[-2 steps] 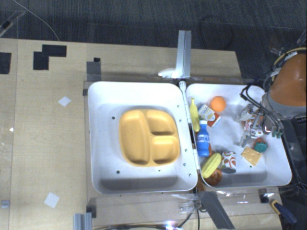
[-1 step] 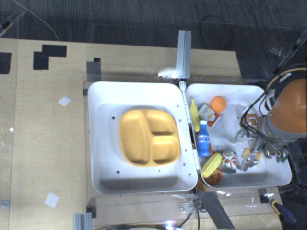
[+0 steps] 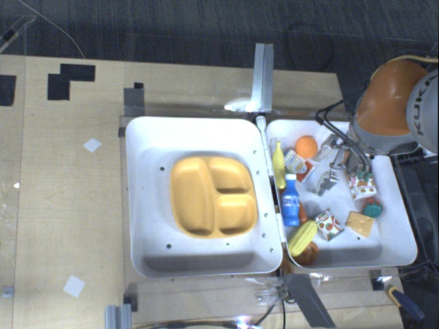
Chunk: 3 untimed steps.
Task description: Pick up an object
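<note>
The pale wooden desk (image 3: 62,184) carries two shallow white bins, touching side by side: the left bin (image 3: 140,204) and the right bin (image 3: 398,232). Black tape patches (image 3: 68,79) mark its far left.

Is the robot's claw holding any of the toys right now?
No toy shows between the fingers of the gripper. It hangs open above the right bin, near the orange ball and the blue bottle.
</note>
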Available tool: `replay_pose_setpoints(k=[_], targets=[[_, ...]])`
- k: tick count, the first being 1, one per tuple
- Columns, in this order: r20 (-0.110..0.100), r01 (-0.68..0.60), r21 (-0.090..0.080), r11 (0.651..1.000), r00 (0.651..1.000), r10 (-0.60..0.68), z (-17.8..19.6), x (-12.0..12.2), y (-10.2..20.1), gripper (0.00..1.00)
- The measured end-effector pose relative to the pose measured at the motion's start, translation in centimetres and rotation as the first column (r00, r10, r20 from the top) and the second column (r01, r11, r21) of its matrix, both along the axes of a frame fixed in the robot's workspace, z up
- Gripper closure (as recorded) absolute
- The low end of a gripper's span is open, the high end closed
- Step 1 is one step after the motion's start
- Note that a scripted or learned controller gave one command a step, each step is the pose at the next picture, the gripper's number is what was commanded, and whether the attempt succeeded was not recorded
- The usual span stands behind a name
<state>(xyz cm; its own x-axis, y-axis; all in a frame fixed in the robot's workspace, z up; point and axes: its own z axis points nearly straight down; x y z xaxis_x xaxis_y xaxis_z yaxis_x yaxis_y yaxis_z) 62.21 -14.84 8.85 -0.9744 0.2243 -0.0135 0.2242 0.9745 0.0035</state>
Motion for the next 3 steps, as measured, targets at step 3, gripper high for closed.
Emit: replay_pose_setpoints(k=[3], targets=[[-0.007, -0.546, -0.007, 0.837, 0.838, 0.546, 0.7, -12.7, -5.8, 0.00]])
